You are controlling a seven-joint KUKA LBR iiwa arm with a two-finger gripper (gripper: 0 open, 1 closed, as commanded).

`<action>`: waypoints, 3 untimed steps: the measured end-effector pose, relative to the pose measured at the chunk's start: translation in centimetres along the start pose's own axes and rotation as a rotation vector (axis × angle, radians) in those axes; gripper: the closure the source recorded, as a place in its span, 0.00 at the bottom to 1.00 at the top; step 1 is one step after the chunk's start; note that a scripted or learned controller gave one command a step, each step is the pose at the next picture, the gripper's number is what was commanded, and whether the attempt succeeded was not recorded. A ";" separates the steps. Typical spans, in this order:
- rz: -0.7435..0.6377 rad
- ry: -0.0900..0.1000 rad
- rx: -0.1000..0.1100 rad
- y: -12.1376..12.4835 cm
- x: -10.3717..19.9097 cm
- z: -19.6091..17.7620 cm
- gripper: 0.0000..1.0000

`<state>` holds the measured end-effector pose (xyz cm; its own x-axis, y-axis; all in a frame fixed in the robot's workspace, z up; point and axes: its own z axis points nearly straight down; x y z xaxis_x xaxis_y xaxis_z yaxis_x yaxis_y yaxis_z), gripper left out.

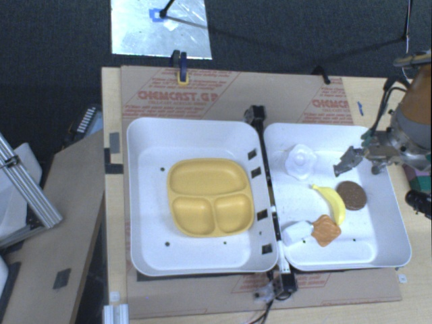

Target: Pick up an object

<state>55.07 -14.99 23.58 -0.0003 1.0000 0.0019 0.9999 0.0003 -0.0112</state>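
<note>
The gripper (349,161) hangs over the right bin (388,201), near its far right edge; I cannot tell its state. The brown cookie (352,195) lies just below it, beside the banana (333,203). It should go straight down and squeeze gently.

A yellow three-compartment tray (207,198) lay in the left white bin (145,181). A silver sheet (160,20) lay on dark floor beyond the bench.
</note>
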 end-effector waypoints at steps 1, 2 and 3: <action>-0.003 -0.002 -0.013 0.2 0.0 -0.7 0.00; -0.001 -0.002 -0.009 -0.2 -0.8 4.9 0.00; -0.001 -0.002 -0.012 0.2 -0.5 9.0 0.00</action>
<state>55.20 -15.52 14.55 -0.0016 1.0000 0.0001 1.0000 0.0016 0.0004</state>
